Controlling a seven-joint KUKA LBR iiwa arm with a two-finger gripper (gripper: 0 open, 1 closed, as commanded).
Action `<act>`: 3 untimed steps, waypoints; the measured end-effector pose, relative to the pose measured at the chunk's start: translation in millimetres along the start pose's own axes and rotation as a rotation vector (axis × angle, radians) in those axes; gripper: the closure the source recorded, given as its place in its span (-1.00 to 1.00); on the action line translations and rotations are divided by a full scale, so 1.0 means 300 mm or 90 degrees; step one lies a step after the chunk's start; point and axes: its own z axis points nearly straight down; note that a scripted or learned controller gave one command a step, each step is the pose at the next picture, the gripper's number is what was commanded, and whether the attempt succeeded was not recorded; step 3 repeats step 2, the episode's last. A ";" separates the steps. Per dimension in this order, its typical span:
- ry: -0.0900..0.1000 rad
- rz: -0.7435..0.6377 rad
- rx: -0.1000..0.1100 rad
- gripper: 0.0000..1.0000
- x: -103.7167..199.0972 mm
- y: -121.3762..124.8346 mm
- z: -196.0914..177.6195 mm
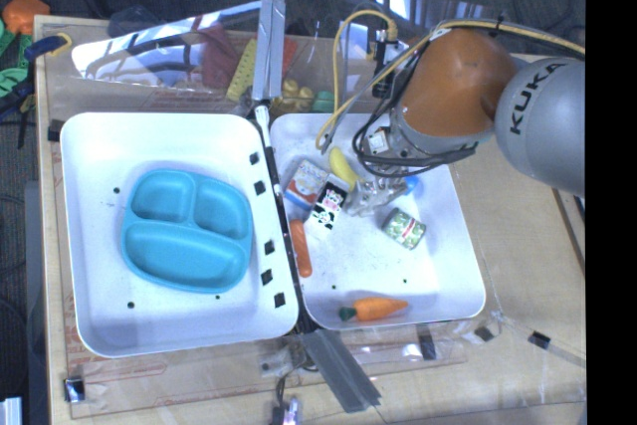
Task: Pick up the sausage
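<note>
The sausage [300, 249] is a slim orange-red stick lying lengthwise along the left wall of the right bin [453, 289]. My gripper [381, 193] hangs below the orange wrist band over the upper middle of that bin, up and to the right of the sausage and well apart from it. It sits between a yellow banana-like piece [341, 164] and a small green-labelled can [404, 228].
A small black-and-white carton [329, 205] and a flat packet [306, 179] lie just above the sausage. A carrot [376, 310] rests near the right bin's front wall. The left bin [90, 214] holds a blue divided tray [189, 229].
</note>
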 end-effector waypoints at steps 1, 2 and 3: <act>0.000 0.076 -0.002 1.00 0.003 0.096 0.002; 0.001 0.158 -0.004 1.00 -0.209 0.203 -0.007; 0.001 0.158 -0.004 1.00 -0.209 0.203 -0.007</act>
